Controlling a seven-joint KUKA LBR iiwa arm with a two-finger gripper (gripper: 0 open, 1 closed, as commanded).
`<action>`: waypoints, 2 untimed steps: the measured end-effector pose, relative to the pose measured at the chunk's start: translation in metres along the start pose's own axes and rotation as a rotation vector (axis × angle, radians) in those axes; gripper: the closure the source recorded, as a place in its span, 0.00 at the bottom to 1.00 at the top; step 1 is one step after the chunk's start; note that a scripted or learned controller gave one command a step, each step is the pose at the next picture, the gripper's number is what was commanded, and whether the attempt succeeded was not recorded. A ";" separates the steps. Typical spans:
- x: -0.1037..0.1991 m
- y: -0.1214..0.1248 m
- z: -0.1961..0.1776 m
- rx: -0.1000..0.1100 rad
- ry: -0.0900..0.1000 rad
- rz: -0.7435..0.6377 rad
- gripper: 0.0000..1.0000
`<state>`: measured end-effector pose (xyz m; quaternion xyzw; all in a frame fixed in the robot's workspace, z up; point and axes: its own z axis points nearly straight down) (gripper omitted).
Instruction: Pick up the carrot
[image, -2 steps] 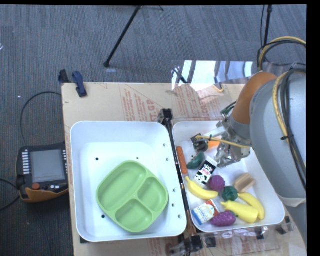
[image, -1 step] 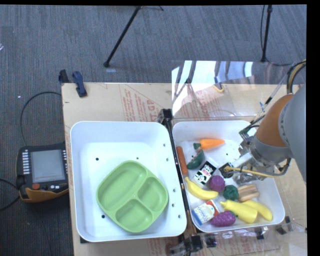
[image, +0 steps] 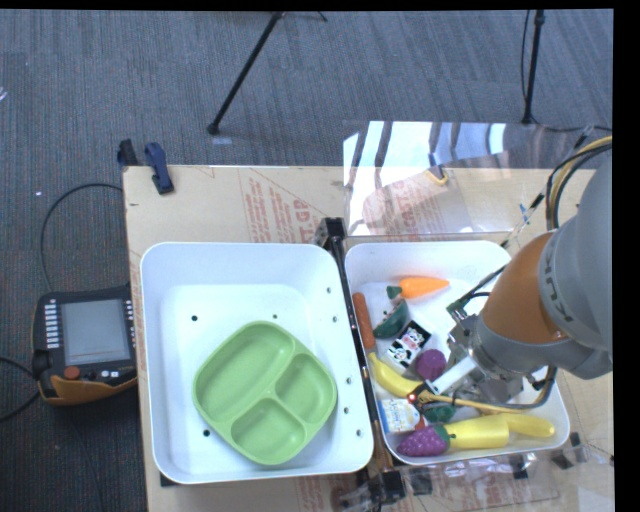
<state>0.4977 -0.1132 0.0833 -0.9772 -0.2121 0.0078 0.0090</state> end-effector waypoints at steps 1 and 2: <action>0.068 -0.059 -0.101 -0.009 0.005 0.221 1.00; 0.021 -0.108 -0.097 -0.008 -0.003 0.055 1.00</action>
